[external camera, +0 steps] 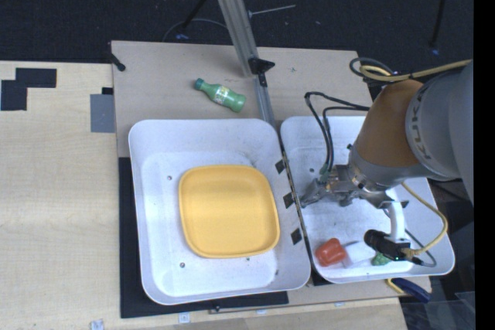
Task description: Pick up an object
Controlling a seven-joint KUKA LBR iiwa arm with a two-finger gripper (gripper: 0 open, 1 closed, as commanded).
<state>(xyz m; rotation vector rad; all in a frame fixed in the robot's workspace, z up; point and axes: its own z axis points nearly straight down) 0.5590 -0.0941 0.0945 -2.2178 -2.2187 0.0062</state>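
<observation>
grey arm's gripper (334, 186) sits low in the right bin (433, 263); finger state unclear. red pepper-like toy (331, 251) lies just below it, apart.

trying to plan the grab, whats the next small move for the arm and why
Probably a short shift toward the red object at the near edge of the right bin, then descend. The gripper sits by the bin's left wall, with nothing visible between its fingers, and the red object lies apart from it.
</observation>
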